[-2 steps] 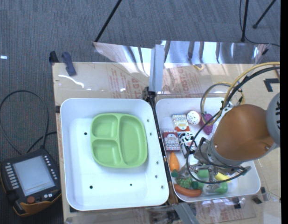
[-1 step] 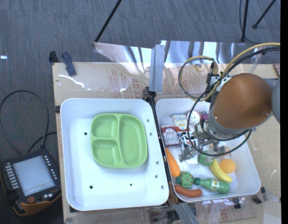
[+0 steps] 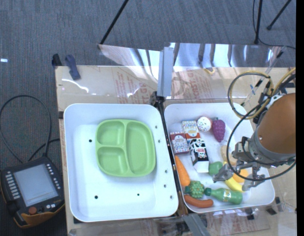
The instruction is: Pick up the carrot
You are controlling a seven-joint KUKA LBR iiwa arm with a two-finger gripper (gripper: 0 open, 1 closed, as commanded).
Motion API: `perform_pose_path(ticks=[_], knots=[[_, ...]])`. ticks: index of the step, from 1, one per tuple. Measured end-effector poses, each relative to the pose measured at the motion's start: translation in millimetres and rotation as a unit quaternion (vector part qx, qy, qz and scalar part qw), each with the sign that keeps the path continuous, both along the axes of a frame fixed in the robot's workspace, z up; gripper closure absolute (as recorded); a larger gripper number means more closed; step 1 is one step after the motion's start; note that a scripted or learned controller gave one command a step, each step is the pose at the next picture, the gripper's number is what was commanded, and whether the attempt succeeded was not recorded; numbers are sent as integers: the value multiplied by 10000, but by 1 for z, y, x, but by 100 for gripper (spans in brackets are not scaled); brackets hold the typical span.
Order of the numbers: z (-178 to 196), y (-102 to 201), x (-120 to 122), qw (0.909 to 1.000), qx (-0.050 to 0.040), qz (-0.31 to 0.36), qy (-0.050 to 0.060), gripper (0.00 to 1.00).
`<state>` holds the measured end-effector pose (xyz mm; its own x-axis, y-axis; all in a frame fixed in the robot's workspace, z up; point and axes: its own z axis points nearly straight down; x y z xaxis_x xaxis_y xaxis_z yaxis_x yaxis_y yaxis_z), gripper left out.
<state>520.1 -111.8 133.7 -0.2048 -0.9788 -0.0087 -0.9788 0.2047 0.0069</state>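
The orange carrot [image 3: 182,171] lies lengthwise along the left wall of the right bin [image 3: 268,193], next to a broccoli piece [image 3: 195,188]. My gripper [image 3: 237,176] hangs low over the right side of that bin, roughly a hand's width right of the carrot. It is above a yellow banana [image 3: 234,184] and a small green fruit [image 3: 215,168]. Its fingers look spread, with nothing gripped between them. The orange band of the wrist [image 3: 279,124] covers the bin's right edge.
Around the carrot lie a red pepper [image 3: 198,201], a green bottle [image 3: 226,195], a black-and-white carton [image 3: 198,154], a red carton [image 3: 179,142], a white ball [image 3: 204,124] and purple grapes [image 3: 218,130]. The left bin [image 3: 78,181] holds a green divided plate [image 3: 126,147].
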Motion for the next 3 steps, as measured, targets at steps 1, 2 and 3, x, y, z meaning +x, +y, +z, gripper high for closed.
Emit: perform_pose_path(ticks=[1,2,3], knots=[[12,-42,-24,9982,-58,-594,-48,0],[-25,-38,20,10000,-1,72,-2,0],[28,-41,-5,9986,-99,-496,-132,0]])
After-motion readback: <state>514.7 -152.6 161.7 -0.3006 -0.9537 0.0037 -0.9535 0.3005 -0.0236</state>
